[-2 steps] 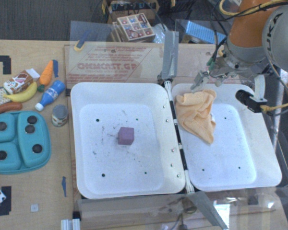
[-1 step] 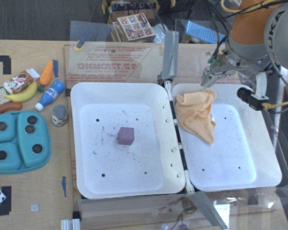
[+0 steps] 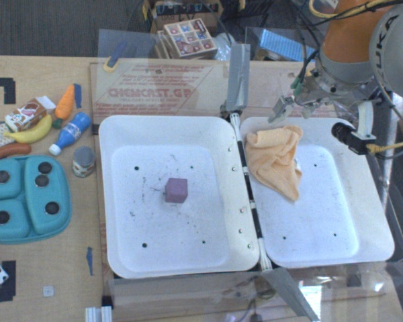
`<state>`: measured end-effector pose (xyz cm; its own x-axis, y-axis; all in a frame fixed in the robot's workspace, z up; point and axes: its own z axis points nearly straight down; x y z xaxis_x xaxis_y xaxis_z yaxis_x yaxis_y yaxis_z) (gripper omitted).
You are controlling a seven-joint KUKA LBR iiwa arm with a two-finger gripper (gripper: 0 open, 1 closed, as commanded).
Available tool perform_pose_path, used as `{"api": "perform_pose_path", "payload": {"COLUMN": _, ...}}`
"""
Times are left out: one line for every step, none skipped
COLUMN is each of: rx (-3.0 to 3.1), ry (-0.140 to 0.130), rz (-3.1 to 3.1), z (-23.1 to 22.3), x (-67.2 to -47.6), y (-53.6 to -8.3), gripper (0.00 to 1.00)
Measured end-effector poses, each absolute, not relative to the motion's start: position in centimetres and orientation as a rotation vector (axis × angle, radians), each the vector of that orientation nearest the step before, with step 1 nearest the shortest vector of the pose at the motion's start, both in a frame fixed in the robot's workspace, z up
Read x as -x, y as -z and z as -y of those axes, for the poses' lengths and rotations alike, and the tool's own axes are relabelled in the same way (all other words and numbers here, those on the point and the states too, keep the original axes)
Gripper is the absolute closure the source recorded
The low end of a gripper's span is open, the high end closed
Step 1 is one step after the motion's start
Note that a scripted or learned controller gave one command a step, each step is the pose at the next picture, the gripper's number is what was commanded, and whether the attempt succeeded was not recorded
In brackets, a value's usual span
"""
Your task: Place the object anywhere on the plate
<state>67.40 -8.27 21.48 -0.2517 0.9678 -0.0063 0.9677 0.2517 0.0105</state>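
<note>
Hovering over the right bin (image 3: 363,247), gripper (image 3: 287,107) sits above the cloth (image 3: 275,159); can't tell its state; purple block (image 3: 176,190) lies untouched in the left bin (image 3: 121,146).

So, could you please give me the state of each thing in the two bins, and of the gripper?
Purple block: resting on the left bin's floor, untouched.
Cloth: crumpled, lying in the right bin against its left wall.
Gripper: above the right bin's far edge, apart from the cloth.
</note>
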Motion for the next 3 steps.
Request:
{"api": "perform_pose_path", "payload": {"rx": -1.912, "ry": -0.009, "rz": -2.475, "z": 8.3, "x": -67.58, "y": -22.3, "gripper": 1.0}}
{"api": "perform_pose_path", "payload": {"rx": -1.912, "ry": -0.009, "rz": -2.475, "z": 8.31, "x": -67.57, "y": -22.29, "gripper": 0.0}}
{"api": "perform_pose_path", "payload": {"rx": -1.908, "ry": -0.011, "rz": -2.474, "z": 8.33, "x": -67.75, "y": -23.12, "gripper": 1.0}}
